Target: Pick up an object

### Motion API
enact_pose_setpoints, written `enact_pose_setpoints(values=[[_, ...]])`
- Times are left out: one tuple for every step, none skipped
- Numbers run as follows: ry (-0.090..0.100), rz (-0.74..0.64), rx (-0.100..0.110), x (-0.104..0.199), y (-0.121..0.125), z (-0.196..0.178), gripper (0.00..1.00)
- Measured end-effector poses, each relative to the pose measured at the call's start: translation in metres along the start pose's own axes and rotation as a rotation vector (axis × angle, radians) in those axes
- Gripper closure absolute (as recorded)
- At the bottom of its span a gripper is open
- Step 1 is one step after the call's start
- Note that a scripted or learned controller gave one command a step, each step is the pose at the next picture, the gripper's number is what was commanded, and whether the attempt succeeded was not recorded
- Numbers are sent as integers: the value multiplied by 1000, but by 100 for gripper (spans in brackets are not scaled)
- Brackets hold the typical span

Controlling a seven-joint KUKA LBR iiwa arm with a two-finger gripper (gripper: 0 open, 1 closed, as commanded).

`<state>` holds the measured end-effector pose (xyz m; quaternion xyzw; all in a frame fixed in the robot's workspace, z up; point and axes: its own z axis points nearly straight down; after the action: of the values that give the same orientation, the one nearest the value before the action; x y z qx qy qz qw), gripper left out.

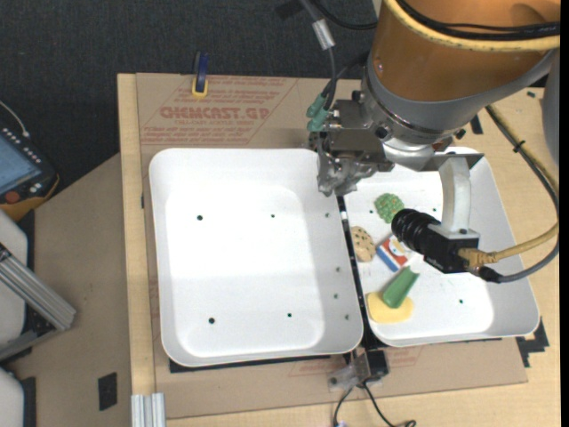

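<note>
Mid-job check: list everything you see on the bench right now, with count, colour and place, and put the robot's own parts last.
Left bin: one, white, left half of the bench.
Right bin: one, white, beside the left bin, holding the small things.
Green bumpy ball: one, green, upper part of the right bin.
Speckled piece: one, tan, by the right bin's left wall.
Striped piece: one, red, white and blue, middle of the right bin.
Green stick: one, green, lying on the yellow piece.
Yellow piece: one, yellow, near the right bin's front.
Cardboard sheet: one, brown, under both bins.
Arm: one, grey and orange, over the right bin.
Gripper: one, dark metal, above the divide between the bins.
</note>
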<state>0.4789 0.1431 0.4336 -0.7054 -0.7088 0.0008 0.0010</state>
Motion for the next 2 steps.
enact_pose_setpoints(values=[[0,7,-6,-13,16,-15,100],[1,1,-6,23,26,-23,100]])
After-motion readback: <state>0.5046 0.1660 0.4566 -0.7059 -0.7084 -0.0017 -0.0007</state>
